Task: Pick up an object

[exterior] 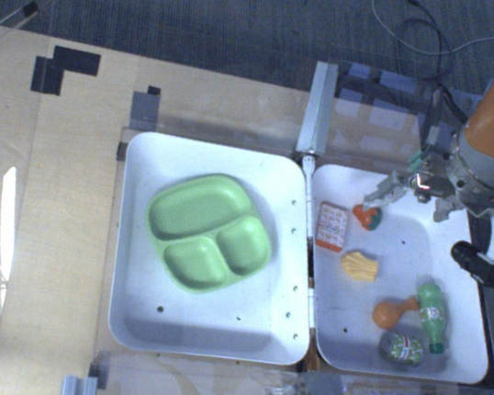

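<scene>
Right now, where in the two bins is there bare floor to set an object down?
Left bin: bare strip along the near edge, below the green tray. Right bin: bare patch mid-floor between carrot, yellow item and green bottle. Crowded: near right corner, with bottle, can and orange piece.

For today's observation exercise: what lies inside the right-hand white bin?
Inside the right bin: a red-and-white packet, yellow item, small red-orange piece, orange drumstick shape, green bottle, and can. The gripper covers the bin's far edge.
</scene>
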Robot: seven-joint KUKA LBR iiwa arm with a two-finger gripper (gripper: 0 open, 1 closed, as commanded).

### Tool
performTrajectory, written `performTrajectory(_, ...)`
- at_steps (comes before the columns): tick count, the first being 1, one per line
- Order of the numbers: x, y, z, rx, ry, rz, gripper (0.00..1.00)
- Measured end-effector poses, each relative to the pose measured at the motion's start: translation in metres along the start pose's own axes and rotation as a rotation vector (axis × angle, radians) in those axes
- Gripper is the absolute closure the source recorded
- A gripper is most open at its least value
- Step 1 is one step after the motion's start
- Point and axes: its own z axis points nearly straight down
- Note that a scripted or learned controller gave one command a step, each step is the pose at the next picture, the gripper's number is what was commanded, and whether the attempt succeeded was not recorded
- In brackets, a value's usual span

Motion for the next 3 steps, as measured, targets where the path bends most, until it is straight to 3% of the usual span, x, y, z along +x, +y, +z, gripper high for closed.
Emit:
performTrajectory(1, 0.003, 0.024, 0.132, -0.013, -0.001, 0.059, 0.00)
performTrajectory(2, -0.001, 0.067, 0.138, -0.016, -0.001, 0.082, 0.00)
performTrajectory(3, 0.001, 0.071, 0.122, -0.030, 0.001, 0.075, 1.00)
